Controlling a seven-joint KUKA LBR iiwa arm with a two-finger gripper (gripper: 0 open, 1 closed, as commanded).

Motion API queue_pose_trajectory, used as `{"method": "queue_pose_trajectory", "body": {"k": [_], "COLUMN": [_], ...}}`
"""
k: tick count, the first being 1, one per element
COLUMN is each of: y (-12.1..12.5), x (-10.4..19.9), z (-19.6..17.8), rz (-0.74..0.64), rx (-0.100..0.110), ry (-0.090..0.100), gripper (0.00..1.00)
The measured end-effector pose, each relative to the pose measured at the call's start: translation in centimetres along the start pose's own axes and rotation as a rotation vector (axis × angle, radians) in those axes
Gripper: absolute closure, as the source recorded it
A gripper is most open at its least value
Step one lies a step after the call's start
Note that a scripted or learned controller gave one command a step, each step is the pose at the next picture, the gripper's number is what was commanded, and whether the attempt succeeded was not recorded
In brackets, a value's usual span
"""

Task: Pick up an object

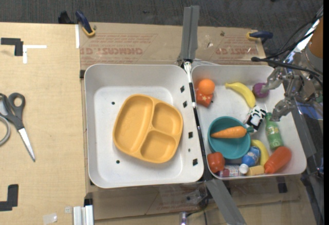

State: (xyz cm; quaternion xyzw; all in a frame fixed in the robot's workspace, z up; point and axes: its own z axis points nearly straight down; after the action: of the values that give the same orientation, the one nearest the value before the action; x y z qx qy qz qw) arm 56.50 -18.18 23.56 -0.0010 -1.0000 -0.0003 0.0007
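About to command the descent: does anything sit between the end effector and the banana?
Nothing visible does. The end effector hangs over the right bin's right side; the banana lies left of it, uncovered, with the purple toy just beside its tip.

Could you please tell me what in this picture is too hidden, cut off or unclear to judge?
- Gripper: in the camera view it blends into cables and metal at the right bin's far right, so its finger state is unclear.
- Arm: cut off by the right edge.
- Small items at the right bin's near wall: crowded under the teal bowl and too small to identify.
- Scissors: one handle cut off by the left edge.
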Motion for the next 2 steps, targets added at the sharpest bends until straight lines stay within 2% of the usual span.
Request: {"method": "queue_pose_trajectory", "body": {"k": [1,2], "y": [-0.2,0.1], "x": [-2.6,-5.1], "z": [12.1,12.8], "rz": [-0.057,-0.002], "rx": [0.009,0.008], "ry": [-0.025,-0.024], "gripper": [0.0,0.0]}}
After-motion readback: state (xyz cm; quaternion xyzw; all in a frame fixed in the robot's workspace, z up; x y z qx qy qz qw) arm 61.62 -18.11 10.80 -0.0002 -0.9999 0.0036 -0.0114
